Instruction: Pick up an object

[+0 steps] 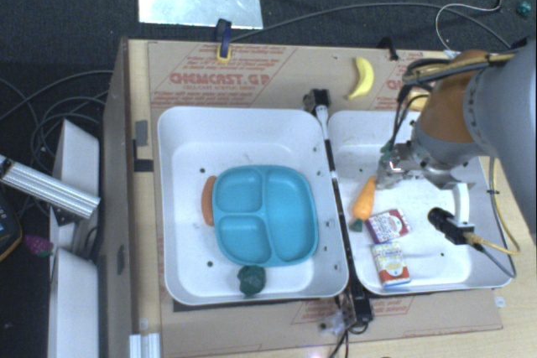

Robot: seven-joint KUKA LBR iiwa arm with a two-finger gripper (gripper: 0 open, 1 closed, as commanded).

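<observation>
The arm (470,117) reaches in from the right and hangs low over the right bin (419,277), its gripper (391,169) just beside the upper end of the carrot (364,199), probably lined up for a grab there. Whether the pincer is spread or pressed together I cannot tell; the wrist hides it, and nothing shows held. The carrot lies tilted near the bin's left wall, with a red packet (388,225) just below it and a small carton (391,263) nearer the front. These loose pieces look like the candidates for picking. In the left bin (185,264) a blue tray (264,212) covers most of the floor, with an orange piece (206,199) tucked against its left edge and a green lump (252,279) at its front. A banana (362,78) rests on the board behind the bins, out of play.
</observation>
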